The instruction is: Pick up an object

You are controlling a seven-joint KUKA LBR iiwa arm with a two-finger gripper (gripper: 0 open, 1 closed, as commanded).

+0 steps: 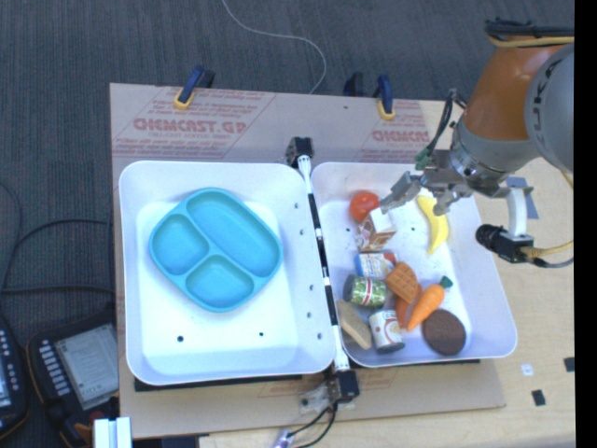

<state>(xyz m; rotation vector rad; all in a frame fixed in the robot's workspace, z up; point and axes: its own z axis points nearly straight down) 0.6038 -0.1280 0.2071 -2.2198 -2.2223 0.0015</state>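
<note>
The right bin (pixel 485 278) holds several toy foods: a red tomato (pixel 364 203), a small carton (pixel 377 232), a yellow banana (pixel 435 227), a blue-labelled can (pixel 372 265), a green can (pixel 366 291), a waffle piece (pixel 404 281), a carrot (pixel 425 306), a brown round cookie (pixel 445 332) and a red-and-white can (pixel 384 329). My gripper (pixel 421 195) hangs over the bin's far part, between the tomato and the banana's upper end. Its fingers are spread open and nothing sits between them.
The left bin (pixel 149 343) carries a blue divided plate (pixel 215 247). A black-and-white divider (pixel 315 236) runs between the bins. Clamps (pixel 191 84) hold the cardboard base at the back. A cable loops behind the bench, and electronics lie at the lower left.
</note>
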